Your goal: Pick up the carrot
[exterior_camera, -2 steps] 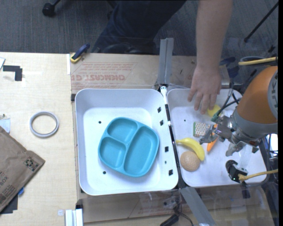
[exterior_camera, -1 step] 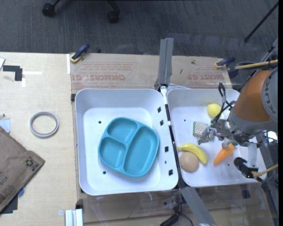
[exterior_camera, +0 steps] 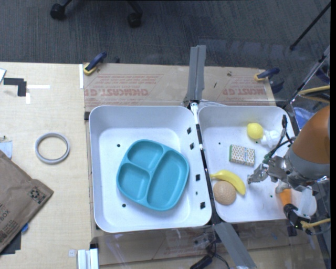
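The carrot (exterior_camera: 285, 197) lies at the near right of the right bin (exterior_camera: 239, 213), partly under the arm; it looks light, stiff and smooth (likely plastic); grip across its middle; whether the gripper (exterior_camera: 257, 175) is open, I cannot tell.

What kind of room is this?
Probably a robot lab or office workshop: a robot arm reaches over two white bins, cardboard is clamped to the bench, and carpet lies beyond.

Dark carpet floor (exterior_camera: 173, 29), chair castors (exterior_camera: 59, 10), wooden bench (exterior_camera: 42, 100).
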Controlling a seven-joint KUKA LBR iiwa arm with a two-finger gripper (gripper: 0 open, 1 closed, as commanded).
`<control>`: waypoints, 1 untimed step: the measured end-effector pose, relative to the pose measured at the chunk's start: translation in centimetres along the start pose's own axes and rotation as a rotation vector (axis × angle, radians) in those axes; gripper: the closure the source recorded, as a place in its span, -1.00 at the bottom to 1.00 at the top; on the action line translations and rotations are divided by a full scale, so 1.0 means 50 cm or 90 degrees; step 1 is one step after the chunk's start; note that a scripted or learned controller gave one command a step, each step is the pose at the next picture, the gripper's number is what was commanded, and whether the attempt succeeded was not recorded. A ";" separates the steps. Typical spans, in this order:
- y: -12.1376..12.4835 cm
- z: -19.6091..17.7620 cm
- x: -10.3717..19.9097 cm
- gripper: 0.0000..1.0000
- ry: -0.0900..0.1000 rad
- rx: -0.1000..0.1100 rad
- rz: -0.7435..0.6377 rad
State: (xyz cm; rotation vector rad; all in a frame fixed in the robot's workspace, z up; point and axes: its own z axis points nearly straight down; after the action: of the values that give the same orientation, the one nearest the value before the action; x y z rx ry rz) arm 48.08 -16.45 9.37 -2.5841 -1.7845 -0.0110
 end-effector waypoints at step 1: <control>0.071 -0.118 -0.063 -1.00 -0.005 0.003 -0.056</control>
State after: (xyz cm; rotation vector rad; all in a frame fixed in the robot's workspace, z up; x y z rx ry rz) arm 50.26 -20.69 15.24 -2.5031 -1.8973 0.0033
